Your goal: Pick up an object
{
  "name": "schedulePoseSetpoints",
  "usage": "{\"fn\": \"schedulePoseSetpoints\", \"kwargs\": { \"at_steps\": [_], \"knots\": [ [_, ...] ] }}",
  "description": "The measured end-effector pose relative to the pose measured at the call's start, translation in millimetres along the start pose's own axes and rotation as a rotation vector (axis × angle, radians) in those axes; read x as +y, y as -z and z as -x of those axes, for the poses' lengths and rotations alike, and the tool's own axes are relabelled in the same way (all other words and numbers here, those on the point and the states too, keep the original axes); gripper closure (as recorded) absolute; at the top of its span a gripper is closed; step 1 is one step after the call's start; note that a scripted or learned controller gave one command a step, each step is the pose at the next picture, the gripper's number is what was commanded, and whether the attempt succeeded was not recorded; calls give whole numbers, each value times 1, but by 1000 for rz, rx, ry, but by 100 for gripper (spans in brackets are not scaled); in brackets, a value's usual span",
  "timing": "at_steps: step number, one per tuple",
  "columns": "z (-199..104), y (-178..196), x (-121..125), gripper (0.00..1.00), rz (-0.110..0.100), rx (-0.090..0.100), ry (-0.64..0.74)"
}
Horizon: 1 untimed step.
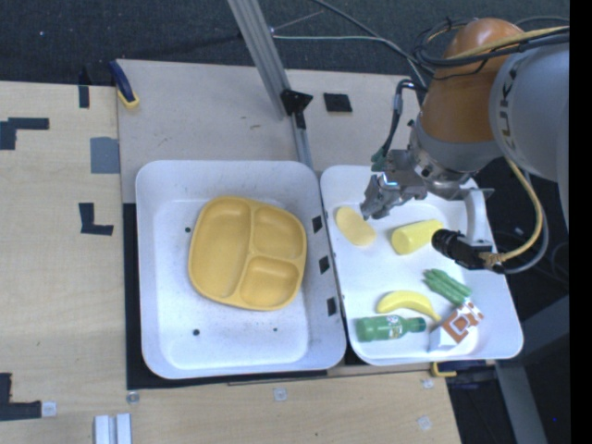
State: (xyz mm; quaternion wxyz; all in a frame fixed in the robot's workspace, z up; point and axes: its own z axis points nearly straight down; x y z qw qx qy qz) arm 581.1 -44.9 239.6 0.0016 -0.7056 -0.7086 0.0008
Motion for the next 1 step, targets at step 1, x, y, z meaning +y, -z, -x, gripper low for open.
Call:
{"fn": "schedulePoseSetpoints", "kwargs": {
  "at_steps": [1],
  "knots": [
    [-38, -8, -19, 100, -1, -1, 0]
  ]
}}
